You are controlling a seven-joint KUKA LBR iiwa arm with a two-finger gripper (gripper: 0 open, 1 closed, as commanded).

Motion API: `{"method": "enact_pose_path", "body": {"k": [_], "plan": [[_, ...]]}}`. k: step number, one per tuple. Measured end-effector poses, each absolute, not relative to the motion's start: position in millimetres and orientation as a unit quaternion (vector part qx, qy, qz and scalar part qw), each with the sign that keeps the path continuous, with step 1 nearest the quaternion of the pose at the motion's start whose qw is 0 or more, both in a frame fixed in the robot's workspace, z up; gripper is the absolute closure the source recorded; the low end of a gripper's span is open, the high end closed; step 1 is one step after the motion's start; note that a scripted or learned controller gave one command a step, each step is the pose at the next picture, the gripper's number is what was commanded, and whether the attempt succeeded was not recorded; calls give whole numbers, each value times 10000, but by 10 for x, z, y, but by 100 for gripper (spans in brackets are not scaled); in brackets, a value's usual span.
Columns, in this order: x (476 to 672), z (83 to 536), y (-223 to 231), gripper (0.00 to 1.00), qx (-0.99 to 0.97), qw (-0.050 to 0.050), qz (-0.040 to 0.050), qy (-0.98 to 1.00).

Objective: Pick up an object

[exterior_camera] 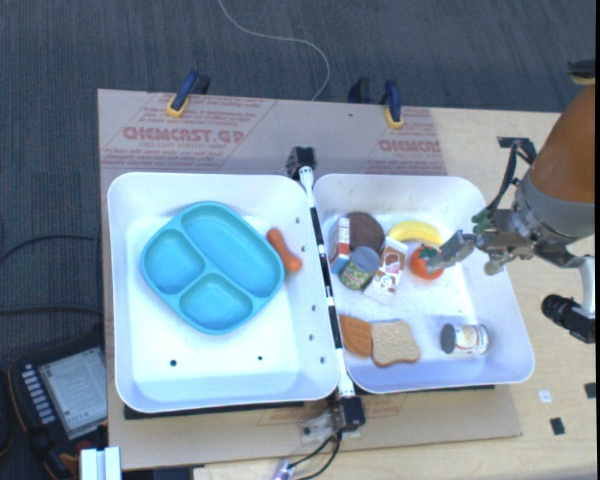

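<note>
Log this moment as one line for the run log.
arm: over right bin | pincer: at tomato, beside banana | hold: not confirmed | left bin: blue tray, carrot

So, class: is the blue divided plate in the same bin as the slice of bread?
No, the blue divided plate lies in the left bin; the slice of bread lies in the right bin.

Single fixed view from above the bench, angled down at a slant, set back far enough to frame both white bins: left bin and right bin side by side. Dark carpet across the top and left. Grey and orange arm entering from the right edge.
</note>
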State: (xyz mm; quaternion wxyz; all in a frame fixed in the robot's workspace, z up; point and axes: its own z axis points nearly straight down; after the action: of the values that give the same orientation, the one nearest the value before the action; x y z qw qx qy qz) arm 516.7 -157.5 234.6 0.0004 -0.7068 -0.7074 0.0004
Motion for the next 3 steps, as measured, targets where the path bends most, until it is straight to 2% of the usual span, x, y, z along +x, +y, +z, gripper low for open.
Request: {"method": "enact_pose_path", "body": {"k": [1,2,3], "plan": [[5470,1187,-1391,0,-7072,-45,-39,-7070],[5484,1304,-1379,100,-7069,-38,-58,-7073],[5835,1846,-679,100,-7065,-3,-2,-7077]]}}
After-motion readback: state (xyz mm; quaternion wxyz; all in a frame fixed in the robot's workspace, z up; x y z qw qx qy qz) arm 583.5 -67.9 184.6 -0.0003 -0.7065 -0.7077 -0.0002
